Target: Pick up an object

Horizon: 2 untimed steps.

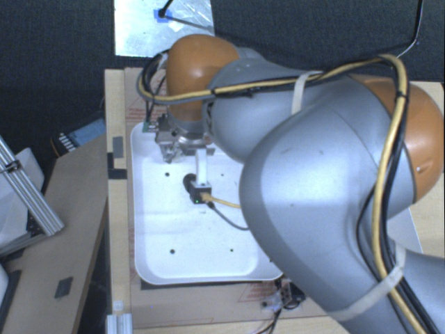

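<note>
- Hand [173, 147]: low at the white bin's [174, 259] far edge; how far open, cannot tell.
- Arm [327, 186]: grey, covering the bin's right side.
- Object: place unclear, perhaps beneath the arm.

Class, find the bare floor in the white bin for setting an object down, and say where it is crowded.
In the white bin, bare floor runs along the left wall and near rim, in front of the gripper. It is crowded at the far end, by the gripper, and on the right, where the arm covers the bin.
</note>
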Motion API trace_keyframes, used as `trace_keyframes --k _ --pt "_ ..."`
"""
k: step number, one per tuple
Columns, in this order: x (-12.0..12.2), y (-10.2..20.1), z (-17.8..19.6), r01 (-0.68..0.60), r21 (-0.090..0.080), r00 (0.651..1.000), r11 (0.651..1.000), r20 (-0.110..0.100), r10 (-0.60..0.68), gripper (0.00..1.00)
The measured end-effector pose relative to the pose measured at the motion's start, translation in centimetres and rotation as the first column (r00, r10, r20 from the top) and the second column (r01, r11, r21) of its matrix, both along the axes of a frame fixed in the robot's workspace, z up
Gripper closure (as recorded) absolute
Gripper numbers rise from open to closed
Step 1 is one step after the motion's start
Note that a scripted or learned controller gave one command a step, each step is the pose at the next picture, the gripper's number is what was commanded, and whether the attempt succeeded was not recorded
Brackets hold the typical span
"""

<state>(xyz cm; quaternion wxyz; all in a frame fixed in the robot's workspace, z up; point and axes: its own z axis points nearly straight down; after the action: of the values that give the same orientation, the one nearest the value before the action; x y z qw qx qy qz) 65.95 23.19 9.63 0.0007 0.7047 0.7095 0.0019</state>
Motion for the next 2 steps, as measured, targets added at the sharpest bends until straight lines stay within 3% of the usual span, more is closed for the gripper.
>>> trace_keyframes --k 1,2 --pt "0.1 0.1 1.1 -0.004 0.001 1.000 1.000 0.002 0.004 1.00" --pt "-0.6 -8.5 12.7 0.013 -0.002 1.000 1.000 0.008 -0.013 1.00"
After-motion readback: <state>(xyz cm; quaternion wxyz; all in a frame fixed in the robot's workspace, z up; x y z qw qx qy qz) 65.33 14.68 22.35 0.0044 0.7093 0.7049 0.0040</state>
